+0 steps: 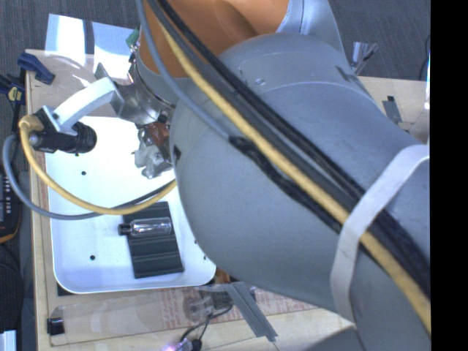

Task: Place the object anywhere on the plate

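Camera view:
Landmark: shallow white bin (80, 269) on the tabletop.
Object: dark ribbed block with a shiny metal tube (152, 246), lying in the bin's near part.
End effector (152, 156): above the bin's middle; grip cannot tell.
Progress: no plate seen; placing looks undone.

No text, label, brand, number or sign is legible anywhere in this view.

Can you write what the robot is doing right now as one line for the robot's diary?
arm: reaching over left bin | gripper: above bin floor, grasp unclear | dark block: lying in bin | plate: hidden
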